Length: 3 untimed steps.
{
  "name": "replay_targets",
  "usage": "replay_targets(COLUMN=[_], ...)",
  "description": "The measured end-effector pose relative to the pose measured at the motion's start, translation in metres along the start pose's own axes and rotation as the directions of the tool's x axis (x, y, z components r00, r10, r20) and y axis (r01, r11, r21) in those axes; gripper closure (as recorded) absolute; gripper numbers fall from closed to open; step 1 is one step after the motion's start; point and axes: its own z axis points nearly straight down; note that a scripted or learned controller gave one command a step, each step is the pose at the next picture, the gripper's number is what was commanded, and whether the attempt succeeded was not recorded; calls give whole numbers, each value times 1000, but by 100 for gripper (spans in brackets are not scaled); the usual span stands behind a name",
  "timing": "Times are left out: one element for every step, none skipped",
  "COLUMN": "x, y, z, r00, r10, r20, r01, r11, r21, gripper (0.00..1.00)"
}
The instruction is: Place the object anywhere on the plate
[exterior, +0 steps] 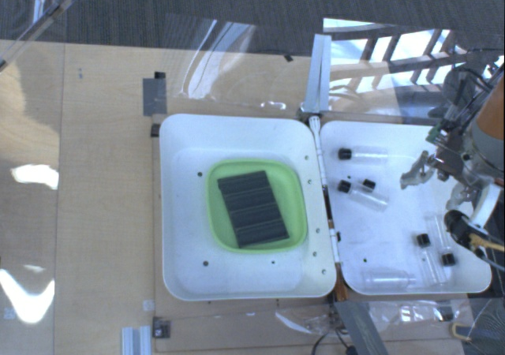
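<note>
A square green plate sits in the middle of the left white bin. A dark grey ribbed block lies flat on the plate, slightly turned, entirely inside its rim. My gripper hangs over the right part of the right bin, far from the plate and above the bin's floor. I see nothing held in it. The arm's orange band shows at the right edge.
Several clear tubes with black caps lie in the right bin: one at the back left, a pair in the middle, two near the front right. A metal post stands behind the seam between the bins.
</note>
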Motion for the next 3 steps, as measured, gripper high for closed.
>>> replay_targets(x=[-45, -57, -53], y=[27, 12, 9], z=[51, 16, 38], r00=[992, 991, 988], r10=[124, 135, 157], r20=[2, 0, 0], r01=[-124, -135, -157], r11=[992, 991, 988], r21=[1, -2, 1], gripper=[0, 0, 0])
